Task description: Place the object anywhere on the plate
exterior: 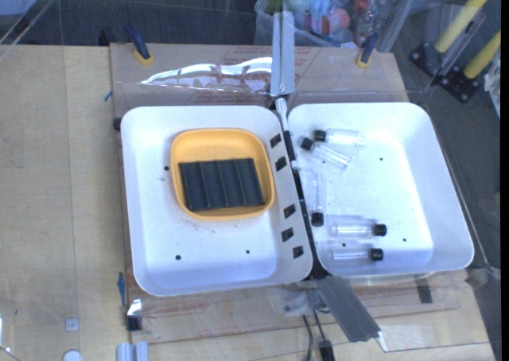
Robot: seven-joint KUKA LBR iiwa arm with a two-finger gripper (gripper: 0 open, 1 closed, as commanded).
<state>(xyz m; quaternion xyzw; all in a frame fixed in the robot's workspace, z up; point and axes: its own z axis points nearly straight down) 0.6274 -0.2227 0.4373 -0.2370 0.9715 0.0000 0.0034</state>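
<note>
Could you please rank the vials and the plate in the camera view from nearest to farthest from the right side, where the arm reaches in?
1. Frontmost vial and second front vial, at the front of the right bin: too close to call.
2. Back vial, at the rear of the right bin.
3. Yellow plate, in the left bin.

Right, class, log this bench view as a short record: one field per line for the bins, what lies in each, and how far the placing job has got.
left bin: holds a yellow plate
on the plate: a dark ridged block, lying flat
right bin: holds several clear vials with black caps, scattered
vials upright or lying: lying on their sides
task state: the block already rests on the plate
</note>
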